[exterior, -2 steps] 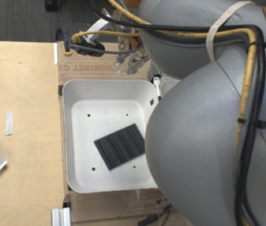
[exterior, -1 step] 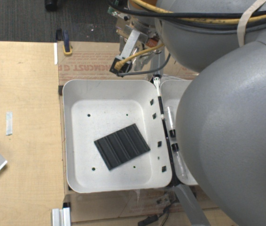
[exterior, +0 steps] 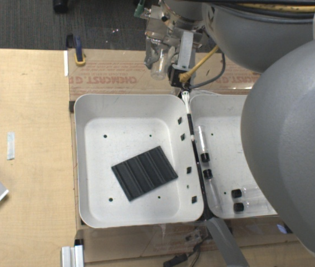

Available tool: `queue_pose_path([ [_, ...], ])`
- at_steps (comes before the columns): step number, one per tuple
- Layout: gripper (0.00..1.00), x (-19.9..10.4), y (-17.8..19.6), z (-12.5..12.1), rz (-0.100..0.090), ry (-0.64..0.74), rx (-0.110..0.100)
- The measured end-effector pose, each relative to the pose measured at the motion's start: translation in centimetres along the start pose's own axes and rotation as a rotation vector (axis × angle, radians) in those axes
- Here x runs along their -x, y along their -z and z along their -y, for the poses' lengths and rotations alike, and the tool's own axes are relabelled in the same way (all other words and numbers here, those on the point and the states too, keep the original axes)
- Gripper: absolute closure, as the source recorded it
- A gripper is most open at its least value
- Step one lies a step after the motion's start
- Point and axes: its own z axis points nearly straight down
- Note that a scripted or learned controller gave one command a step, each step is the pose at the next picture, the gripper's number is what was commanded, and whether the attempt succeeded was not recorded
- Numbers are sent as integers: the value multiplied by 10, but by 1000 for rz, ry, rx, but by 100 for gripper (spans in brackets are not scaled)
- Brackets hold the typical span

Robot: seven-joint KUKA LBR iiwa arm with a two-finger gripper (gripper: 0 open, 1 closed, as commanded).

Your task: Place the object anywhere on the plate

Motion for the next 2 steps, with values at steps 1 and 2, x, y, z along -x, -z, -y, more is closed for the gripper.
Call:
queue_pose_path([
  [1,100,1,6,-1,6,0,-5],
  [2,100,-46,43,11,-1,602,3],
])
